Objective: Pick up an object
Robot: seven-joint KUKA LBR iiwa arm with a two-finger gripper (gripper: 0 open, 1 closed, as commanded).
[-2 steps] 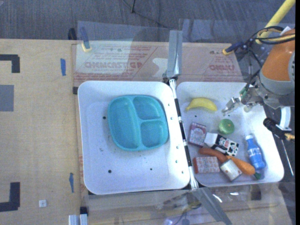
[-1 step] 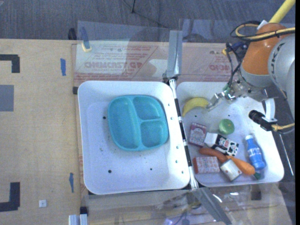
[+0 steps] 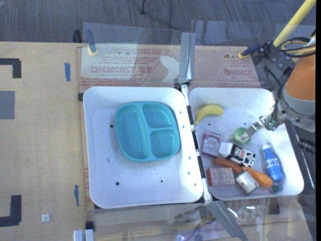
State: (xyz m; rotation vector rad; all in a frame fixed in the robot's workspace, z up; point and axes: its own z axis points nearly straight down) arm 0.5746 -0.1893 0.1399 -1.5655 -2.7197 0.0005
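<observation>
Two shallow white bins sit side by side on a pale wooden tabletop [image 3: 40, 149], seen from above at a slant. The left bin [image 3: 100, 185] holds a single item: a teal divided plate [image 3: 148, 131] with three compartments, lying flat toward the bin's upper middle.

The right bin [image 3: 235, 97] carries a scatter of small goods. A yellow banana [image 3: 208, 112] lies near its upper left corner, just beside the divider between the bins. Below it rests a small pink-and-white box [image 3: 211, 143]. A green round object [image 3: 242, 135] sits near the bin's middle. Beneath that lies a black-and-white patterned carton [image 3: 241, 155], and next to it an orange carrot [image 3: 241, 168] runs diagonally toward the lower right. A small reddish packet [image 3: 220, 176] lies at the lower left of this bin, a white cup-like piece [image 3: 247, 183] touches the carrot, and a blue bottle [image 3: 272, 163] lies along the right side.

The grey arm with its orange band [image 3: 303, 82] reaches in from the right, its tool [image 3: 257, 127] low over the right bin, just beside the green round object. Whether the tool is open or closed cannot be made out at this size, and nothing is visibly in its grasp.
</observation>
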